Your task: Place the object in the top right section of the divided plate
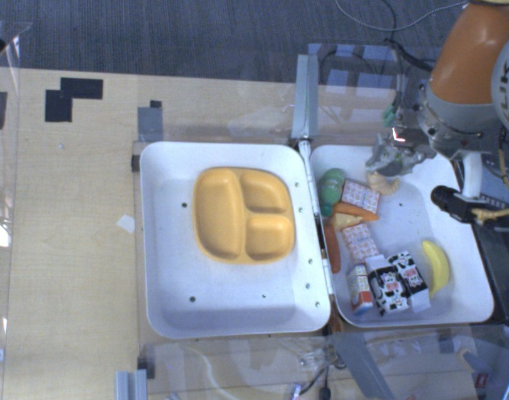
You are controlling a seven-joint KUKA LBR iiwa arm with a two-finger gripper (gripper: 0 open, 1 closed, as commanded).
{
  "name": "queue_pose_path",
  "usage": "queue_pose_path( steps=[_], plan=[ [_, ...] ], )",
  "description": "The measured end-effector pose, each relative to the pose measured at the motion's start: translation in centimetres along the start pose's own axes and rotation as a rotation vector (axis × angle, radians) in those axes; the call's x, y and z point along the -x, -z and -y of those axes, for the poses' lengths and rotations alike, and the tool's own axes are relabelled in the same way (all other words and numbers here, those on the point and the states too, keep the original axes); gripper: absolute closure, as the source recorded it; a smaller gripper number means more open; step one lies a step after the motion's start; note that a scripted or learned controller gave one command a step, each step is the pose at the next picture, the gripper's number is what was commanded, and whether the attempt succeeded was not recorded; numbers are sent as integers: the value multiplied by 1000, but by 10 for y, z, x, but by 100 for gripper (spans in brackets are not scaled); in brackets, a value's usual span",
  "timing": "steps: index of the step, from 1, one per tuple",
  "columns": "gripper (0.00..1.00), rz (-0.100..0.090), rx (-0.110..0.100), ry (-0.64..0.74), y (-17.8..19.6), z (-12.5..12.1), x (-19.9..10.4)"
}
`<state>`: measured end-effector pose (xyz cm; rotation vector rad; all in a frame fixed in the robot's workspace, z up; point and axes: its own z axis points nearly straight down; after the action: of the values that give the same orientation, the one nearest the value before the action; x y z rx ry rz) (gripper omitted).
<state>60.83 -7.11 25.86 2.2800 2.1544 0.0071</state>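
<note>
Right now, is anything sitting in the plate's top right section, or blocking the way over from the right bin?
Nothing visible does. The top right section of the yellow divided plate holds nothing; the plate lies alone in the left white bin. The low rims where the bins meet lie between. The tool is over the right bin's far end.

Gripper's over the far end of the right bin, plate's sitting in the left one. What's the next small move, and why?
Probably lower and close on one piece before heading left. The gripper hangs at the far edge of the right bin, just beyond the toy food, and I cannot tell that it holds anything. The yellow divided plate in the left bin has nothing in its top right section.
</note>
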Motion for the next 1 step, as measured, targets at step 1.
queue_pose_path(
  steps=[1],
  plan=[
    [100,-1,-4,-79,-74,19,-74]
  ],
)
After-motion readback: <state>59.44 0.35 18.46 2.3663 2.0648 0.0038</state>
